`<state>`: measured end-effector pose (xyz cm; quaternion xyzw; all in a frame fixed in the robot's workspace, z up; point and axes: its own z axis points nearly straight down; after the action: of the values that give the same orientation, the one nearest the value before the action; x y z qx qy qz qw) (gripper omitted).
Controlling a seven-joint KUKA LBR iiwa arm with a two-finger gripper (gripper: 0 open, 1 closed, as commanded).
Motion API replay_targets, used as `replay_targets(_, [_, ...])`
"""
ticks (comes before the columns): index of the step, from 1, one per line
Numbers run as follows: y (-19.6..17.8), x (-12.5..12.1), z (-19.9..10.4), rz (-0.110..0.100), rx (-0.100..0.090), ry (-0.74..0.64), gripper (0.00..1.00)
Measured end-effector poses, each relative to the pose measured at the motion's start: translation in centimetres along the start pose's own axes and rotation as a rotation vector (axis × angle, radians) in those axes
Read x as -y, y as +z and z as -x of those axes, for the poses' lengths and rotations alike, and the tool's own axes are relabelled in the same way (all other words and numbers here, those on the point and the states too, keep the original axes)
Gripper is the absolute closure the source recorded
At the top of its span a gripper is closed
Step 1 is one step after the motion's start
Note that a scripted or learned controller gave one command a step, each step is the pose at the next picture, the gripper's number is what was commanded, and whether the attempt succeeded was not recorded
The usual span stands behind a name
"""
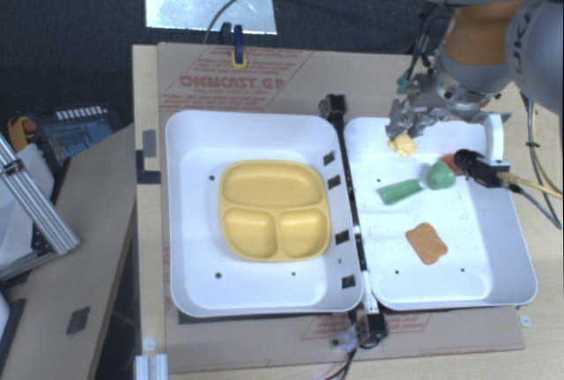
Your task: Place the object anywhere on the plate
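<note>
The grey arm with its orange band reaches in from the right, and its two-finger gripper [407, 128] sits low over the back-left corner of the right-hand shallow white bin [507, 281]. Directly under its tip lies a small pale-yellow chunk [404, 145], touching or almost touching the jaws; whether the jaws are apart, together or clamped on the chunk I cannot tell, since the wrist hides them from above.

Elsewhere in that bin lie a green, pickle-shaped toy [401, 190], a rounder green piece [441, 175] with a red-orange piece [449, 161] just beside it, and a flat tan, toast-like slab [426, 242] nearer the front.

The yellow three-compartment plastic plate [273, 211] lies in the middle of the left-hand white bin [189, 281], well apart from the gripper.

The chunk seems the likely pick. It is small and close to the bin's back wall and the black divider [345, 193], so the jaws could close on air, nudge it into the corner, or pinch it off-centre and lose it while crossing the divider. Carried too low, it could clip the bin rims.
</note>
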<state>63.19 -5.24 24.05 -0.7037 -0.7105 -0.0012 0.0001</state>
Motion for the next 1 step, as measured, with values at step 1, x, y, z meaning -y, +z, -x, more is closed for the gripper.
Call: replay_targets(1, [-0.19, 2.76, -5.34, -0.002, -0.001, 0.0, 1.0])
